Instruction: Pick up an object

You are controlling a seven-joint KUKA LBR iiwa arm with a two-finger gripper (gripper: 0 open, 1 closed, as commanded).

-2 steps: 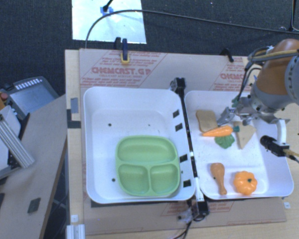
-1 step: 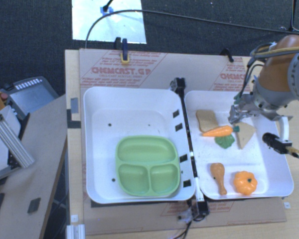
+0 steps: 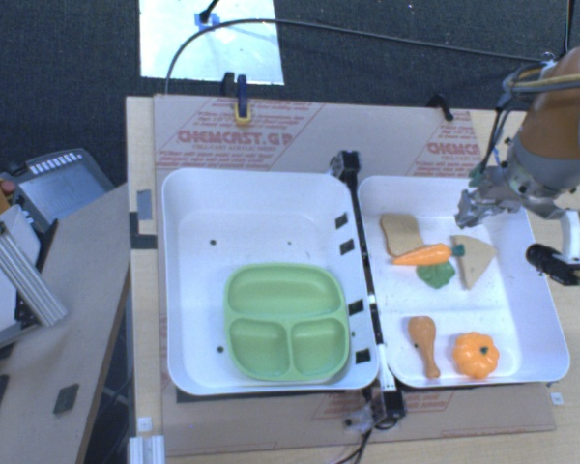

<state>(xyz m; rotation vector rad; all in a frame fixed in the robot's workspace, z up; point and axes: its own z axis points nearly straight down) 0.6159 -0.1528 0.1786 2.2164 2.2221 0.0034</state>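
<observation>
The right bin [image 3: 536,307] holds a slice of bread [image 3: 400,231], an orange carrot [image 3: 422,254] with a green leafy piece [image 3: 436,275], a tan wedge [image 3: 474,257], a chicken drumstick [image 3: 425,343] and a small orange pumpkin [image 3: 476,353]. My gripper [image 3: 472,208] hangs over the bin's far right part, just above and behind the tan wedge. Nothing shows between its fingers, and their spacing is too small to make out.
The left bin [image 3: 188,259] holds a green divided plate [image 3: 286,321] at its front. A black divider strip [image 3: 360,259] runs between the bins. A clamp [image 3: 242,100] and cable lie at the bench's back edge. A grey device [image 3: 58,187] stands off to the left.
</observation>
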